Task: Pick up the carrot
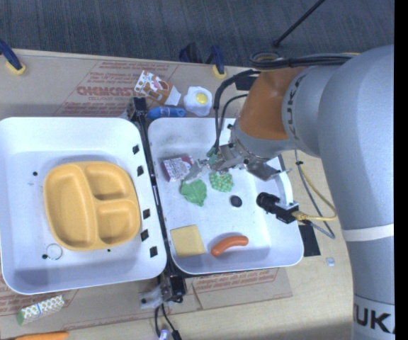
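Note:
The carrot [229,244], a short orange piece, lies at the front of the right bin [289,250], close to its near wall. My gripper [215,160] hangs over the middle of that bin, well behind the carrot and apart from it. It is just above a green checkered item [221,182] and beside a crumpled packet [178,167]. The grey arm with its orange band [271,108] comes in from the right and covers the bin's back right part.
A green leaf [194,191], a small black piece [236,201] and a yellow block [187,240] also lie in the right bin. The left bin [9,147] holds a yellow divided tray [91,204]. Small toys [198,99] sit behind the bins.

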